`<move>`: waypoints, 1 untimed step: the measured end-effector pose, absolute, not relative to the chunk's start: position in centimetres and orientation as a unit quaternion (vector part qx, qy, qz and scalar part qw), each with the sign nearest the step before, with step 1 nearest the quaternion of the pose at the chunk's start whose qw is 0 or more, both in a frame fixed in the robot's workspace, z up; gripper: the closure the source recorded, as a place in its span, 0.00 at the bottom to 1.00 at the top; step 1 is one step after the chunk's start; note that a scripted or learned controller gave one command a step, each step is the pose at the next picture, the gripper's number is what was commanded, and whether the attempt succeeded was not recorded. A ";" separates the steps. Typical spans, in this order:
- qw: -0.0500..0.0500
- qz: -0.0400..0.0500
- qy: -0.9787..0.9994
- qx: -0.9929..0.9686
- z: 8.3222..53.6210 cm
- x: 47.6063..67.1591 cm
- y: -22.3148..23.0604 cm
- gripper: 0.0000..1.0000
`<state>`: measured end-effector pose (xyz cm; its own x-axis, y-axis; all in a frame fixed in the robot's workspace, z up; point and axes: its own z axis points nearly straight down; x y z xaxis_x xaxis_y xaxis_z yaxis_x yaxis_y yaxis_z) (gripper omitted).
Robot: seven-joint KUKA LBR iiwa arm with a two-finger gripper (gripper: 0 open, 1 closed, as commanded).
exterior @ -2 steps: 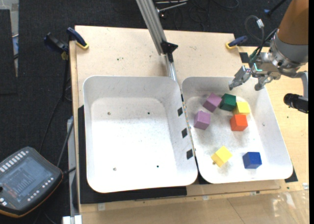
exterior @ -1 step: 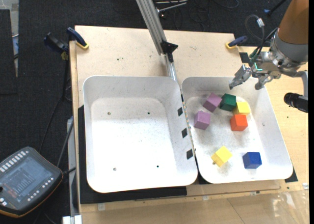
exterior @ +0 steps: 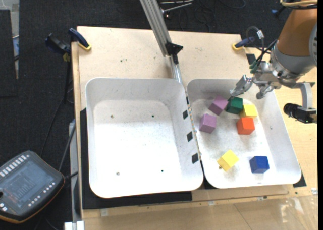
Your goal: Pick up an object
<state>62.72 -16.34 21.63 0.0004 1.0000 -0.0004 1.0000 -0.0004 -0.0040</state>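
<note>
Black floor surrounds my bench. Gripper (exterior: 251, 85) hangs open just above the green cube (exterior: 234, 105), which sits in the right bin (exterior: 282, 138). Nothing gripped; I judge the pick not yet done.

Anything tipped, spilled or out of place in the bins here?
Nothing stands out. All seven blocks lie inside the right bin; the green block sits packed against a purple block and a yellow block beneath the gripper.
</note>
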 end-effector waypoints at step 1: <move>0.002 0.001 -0.707 -0.707 17.1 62.2 -15.8 0.00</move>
<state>62.19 -15.82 17.07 -0.0001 1.0000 0.0005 1.0000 0.0001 -0.0045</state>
